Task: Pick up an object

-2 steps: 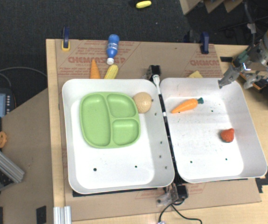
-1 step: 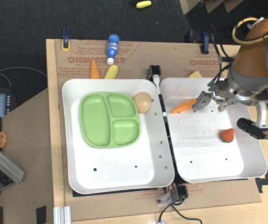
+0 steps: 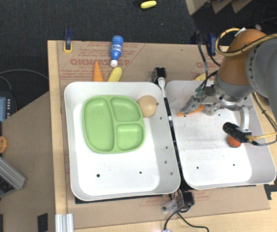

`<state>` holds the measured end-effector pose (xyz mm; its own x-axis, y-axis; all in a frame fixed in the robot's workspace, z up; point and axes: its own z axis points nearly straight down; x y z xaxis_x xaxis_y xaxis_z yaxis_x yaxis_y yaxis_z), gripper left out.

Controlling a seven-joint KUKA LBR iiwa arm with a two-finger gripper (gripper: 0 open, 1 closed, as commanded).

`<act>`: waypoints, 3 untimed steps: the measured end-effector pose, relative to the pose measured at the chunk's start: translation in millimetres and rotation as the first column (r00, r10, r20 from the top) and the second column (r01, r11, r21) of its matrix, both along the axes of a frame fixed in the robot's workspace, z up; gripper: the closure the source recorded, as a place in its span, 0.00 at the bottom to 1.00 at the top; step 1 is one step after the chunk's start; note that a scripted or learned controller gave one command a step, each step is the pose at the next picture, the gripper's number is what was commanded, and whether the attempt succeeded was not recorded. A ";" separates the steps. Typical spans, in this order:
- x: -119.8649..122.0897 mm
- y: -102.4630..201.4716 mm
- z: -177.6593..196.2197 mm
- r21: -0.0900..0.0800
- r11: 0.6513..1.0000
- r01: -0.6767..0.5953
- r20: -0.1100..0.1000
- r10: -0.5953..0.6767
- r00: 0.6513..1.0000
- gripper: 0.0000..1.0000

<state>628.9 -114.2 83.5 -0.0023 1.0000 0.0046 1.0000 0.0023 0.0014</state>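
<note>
My gripper [image 3: 200,105] is low over the far left part of the right bin [image 3: 215,170], with the grey arm and its orange band coming in from the right. A small orange carrot-like piece [image 3: 187,112] lies right at the gripper's tip, touching or just under it; whether it is gripped cannot be made out. A small red-orange thing [image 3: 234,141] lies on the right side of the same bin. In the left bin [image 3: 114,178] a green divided plate [image 3: 113,123] lies flat, with a tan round object [image 3: 148,105] at its far right corner.
Behind the left bin, on the cardboard, lie a blue-and-white bottle [image 3: 116,50], an orange carrot [image 3: 97,73] and a yellow corn piece [image 3: 115,74]. A black clamp [image 3: 159,74] sits where the bins meet. A yellow item [image 3: 148,4] is on the floor.
</note>
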 end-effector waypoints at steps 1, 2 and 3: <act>37.7 0.9 2.0 -0.005 1.000 0.002 -0.009 -0.002 1.000 0.00; 35.4 -0.7 10.3 -0.007 1.000 0.004 -0.011 -0.004 1.000 1.00; -35.6 67.0 105.8 -0.001 1.000 -0.003 -0.004 0.003 1.000 1.00</act>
